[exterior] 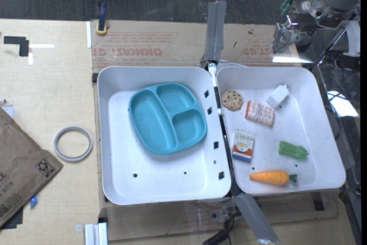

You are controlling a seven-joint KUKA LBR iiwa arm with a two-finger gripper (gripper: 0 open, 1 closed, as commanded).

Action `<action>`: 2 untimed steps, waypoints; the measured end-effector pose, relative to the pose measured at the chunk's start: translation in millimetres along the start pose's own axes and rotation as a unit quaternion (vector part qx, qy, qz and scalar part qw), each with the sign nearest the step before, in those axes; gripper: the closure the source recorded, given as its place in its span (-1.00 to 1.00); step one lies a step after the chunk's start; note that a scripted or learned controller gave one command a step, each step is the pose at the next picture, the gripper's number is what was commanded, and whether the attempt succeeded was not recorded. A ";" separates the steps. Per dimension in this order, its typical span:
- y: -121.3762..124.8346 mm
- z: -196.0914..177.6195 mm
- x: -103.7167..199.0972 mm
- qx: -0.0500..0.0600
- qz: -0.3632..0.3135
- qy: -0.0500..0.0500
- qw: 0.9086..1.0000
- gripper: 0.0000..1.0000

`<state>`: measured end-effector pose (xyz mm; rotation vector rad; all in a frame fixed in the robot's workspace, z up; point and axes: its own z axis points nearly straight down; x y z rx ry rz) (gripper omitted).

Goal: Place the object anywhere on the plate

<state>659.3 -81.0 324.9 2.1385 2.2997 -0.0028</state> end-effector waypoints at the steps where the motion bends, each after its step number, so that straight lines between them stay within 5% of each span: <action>1: -32.6 134.0 49.6 0.001 -0.079 0.001 0.997 1.00; 2: -113.5 36.0 80.4 0.000 -0.112 0.001 0.994 1.00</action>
